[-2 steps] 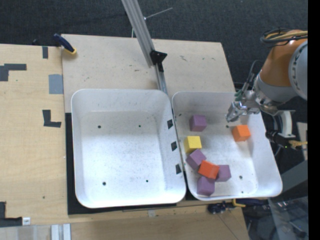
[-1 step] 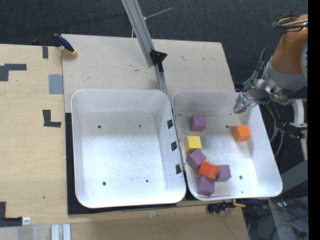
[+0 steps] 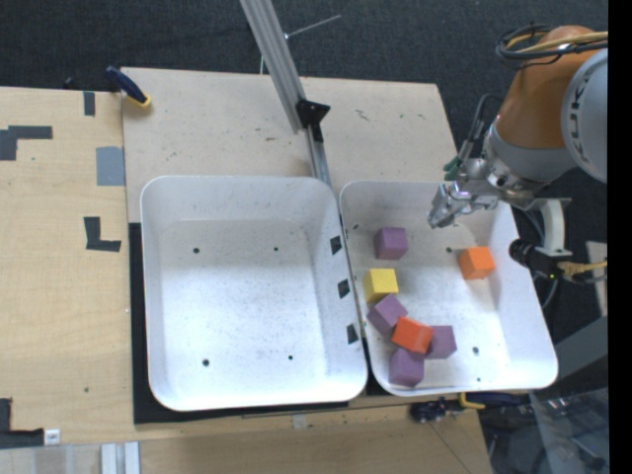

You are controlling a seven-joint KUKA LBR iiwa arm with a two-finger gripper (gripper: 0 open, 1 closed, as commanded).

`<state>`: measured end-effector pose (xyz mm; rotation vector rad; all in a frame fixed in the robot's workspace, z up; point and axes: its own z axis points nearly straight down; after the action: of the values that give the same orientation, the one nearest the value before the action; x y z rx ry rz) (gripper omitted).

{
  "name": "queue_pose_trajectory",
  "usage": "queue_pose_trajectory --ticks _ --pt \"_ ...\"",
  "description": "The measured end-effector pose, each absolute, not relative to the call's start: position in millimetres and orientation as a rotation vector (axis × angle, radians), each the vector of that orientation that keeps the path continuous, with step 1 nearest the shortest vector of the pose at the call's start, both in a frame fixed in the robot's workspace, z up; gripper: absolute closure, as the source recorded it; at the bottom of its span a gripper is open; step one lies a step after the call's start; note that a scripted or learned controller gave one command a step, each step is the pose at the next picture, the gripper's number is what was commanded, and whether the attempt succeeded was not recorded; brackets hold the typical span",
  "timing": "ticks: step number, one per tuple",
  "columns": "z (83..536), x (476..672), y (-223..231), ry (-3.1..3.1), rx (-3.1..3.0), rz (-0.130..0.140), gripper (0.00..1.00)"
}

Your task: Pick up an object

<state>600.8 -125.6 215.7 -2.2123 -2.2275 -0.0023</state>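
A slanted view from above shows a pale wooden desk (image 3: 59,265) carrying two shallow white bins side by side. The left bin (image 3: 163,205) has only dark specks on its floor. The right bin (image 3: 523,344) holds a scatter of small blocks.

A grey robot arm with an orange band (image 3: 538,77) reaches in from the right. Its pincer (image 3: 446,210) hangs above the upper part of the right bin, pointing down and to the left. The tip is small and blurred, so it is not possible to tell whether the pincer is released or clenched. No block can be seen between its tips.

In the right bin, a purple block (image 3: 391,242) sits just below and left of the pincer, apart from it. An orange block (image 3: 476,262) lies alone near the bin's right wall. A yellow block (image 3: 381,282) rests close to the left wall. Below it is a tight cluster: a purple block (image 3: 386,312), a red-orange block (image 3: 413,336) touching it, another purple block (image 3: 443,341) to its right, and a fourth purple block (image 3: 406,366) at the bottom.

A metal rail (image 3: 272,47) runs diagonally from the top of the view down to the gap between the bins. A small blue and yellow object (image 3: 128,87) lies near the desk's upper left corner.
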Motion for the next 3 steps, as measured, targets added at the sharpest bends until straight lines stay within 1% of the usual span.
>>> queue_pose_trajectory --ticks 2,3 --pt "205.6 578.2 -35.0 -2.225 -2.213 0.002 1.0" --pt "207.1 553.0 15.6 -2.226 -2.212 0.002 1.0"
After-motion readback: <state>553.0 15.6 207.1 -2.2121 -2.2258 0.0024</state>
